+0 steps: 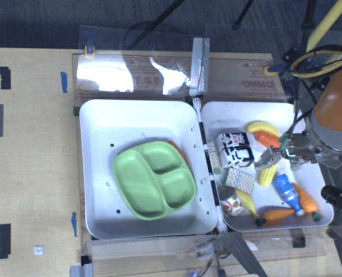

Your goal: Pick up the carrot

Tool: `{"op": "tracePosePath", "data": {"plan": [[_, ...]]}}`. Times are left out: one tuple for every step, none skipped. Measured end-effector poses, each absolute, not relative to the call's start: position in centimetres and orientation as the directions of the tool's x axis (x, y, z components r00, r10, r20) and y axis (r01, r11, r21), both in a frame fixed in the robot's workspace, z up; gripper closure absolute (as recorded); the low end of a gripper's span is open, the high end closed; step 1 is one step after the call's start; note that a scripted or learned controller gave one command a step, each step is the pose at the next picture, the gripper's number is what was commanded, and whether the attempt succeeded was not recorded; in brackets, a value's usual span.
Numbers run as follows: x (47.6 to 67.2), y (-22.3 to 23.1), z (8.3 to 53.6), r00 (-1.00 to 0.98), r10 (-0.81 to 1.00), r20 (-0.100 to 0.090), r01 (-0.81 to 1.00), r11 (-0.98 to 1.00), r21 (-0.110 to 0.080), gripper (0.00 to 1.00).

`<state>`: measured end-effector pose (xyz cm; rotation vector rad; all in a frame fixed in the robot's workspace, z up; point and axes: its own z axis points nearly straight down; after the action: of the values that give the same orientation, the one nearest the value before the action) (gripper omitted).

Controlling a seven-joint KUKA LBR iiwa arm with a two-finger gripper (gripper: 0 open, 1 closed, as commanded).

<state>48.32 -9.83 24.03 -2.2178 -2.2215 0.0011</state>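
Sitting in the left bin (96, 154) is a green divided plate (153, 179). Right of that plate, the right bin (240, 111) holds a patterned carton (235, 146), a corn cob (267, 175), a blue bottle (288, 193) and the carrot (276, 216), which lies along the bin's near wall. Farther right, the gripper (273, 155) hovers above the corn, fingers spread narrowly around nothing.

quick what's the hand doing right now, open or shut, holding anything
Hand: open over the right bin, above the corn, holding nothing.
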Motion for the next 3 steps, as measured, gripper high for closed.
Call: {"op": "tracePosePath", "data": {"plan": [[47.9,-10.2,19.0,-0.369,0.930,0.002,0.930,0.369,-0.001,0.00],[50.1,-16.7,23.0,-0.411,0.912,-0.003,0.912,0.411,0.003,0.00],[52.8,-14.9,23.2,-0.306,0.952,-0.003,0.952,0.306,0.004,0.00]]}}
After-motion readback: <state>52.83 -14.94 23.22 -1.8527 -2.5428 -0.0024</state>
